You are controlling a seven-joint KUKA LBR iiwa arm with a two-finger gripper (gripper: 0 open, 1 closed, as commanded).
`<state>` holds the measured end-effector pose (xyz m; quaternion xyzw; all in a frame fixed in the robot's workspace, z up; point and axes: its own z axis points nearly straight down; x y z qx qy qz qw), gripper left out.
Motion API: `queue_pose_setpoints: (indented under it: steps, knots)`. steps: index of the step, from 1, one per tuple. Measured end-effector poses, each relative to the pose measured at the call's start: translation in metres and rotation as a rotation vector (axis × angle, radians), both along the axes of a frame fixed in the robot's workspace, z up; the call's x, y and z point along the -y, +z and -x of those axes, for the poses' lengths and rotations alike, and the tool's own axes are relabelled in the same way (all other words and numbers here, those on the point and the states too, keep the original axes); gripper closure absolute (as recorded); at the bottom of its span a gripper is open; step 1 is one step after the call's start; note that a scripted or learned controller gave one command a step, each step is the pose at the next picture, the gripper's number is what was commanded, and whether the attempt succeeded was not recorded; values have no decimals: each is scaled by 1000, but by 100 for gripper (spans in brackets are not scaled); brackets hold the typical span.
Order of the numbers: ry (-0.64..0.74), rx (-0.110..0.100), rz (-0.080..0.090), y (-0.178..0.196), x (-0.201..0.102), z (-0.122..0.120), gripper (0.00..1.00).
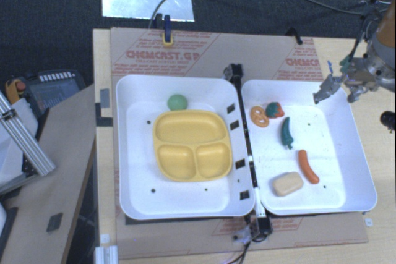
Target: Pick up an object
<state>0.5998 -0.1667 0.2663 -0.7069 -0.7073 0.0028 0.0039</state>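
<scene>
Camera view: left bin (133, 133) holds yellow tray (189, 145), green ball (177, 102); end effector (339, 88), spread, hovers over right bin (346, 151).

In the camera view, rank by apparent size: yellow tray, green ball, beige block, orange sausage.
1. yellow tray, by far the largest.
2. beige block.
3. orange sausage, longer than the block but much thinner, so these two are close.
4. green ball, smallest.

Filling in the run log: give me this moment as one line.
gripper: over right bin's far right corner, holding nothing | right bin: pretzel, green pepper, sausage, bread | left bin: yellow tray, green ball
</scene>
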Motion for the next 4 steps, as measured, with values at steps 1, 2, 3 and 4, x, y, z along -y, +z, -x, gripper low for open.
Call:
queue_pose_setpoints:
  steps: [1,2,3,4]
  knots:
    - [3,11,2,7,0,-2,0]
    - [5,8,1,-44,-11,-1,0]
    - [2,8,1,-88,-17,1,0]
    - [5,8,1,-134,-24,-4,0]
